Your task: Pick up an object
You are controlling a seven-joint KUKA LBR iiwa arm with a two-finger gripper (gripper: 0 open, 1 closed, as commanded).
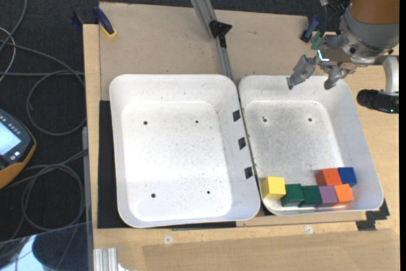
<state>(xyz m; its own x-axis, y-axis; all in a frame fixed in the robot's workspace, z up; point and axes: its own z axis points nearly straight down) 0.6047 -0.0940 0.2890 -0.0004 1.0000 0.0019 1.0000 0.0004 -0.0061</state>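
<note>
Worktop (158,28) with two white bins, blocks in the right one, gripper above its far rim.

Left bin (127,98) lies at 9 o'clock of the right bin (285,136), their rims touching. Blocks sit clustered at 6 o'clock in the right bin, running left to right: yellow block (274,186), two green blocks (302,194), purple block (328,194), red block (330,176), orange block (343,193), blue block (347,175). Gripper (315,79) hangs at 12 o'clock over the right bin, fingers spread wide, nothing between them, well apart from the blocks.

Overhead slant (fixed) across both bins (120,89)
</note>
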